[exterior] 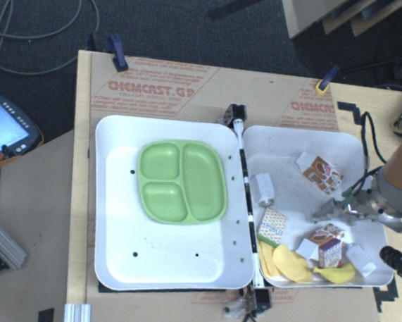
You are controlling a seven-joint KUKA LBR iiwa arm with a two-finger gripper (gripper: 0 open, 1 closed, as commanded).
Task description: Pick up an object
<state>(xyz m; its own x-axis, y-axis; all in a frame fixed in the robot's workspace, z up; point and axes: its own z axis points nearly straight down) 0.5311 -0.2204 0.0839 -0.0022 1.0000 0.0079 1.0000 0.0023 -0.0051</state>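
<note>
Overhead: green divided plate (183, 182) centred in left bin (112, 205), slightly toward far edge. Right bin (295, 141) cluttered: brown-and-white packet (319, 173) near far right corner, small grey wrapper (263, 188) by left wall, patterned sachet (272, 226) below it, banana (297, 266) along near edge, small carton (328, 247) just above banana. Gripper (332, 210) over right bin's right side, between packet and carton; finger state cannot tell.

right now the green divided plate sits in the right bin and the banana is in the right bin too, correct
Not quite. The camera view shows the green divided plate in the left bin, not the right one. The banana is indeed in the right bin.
</note>
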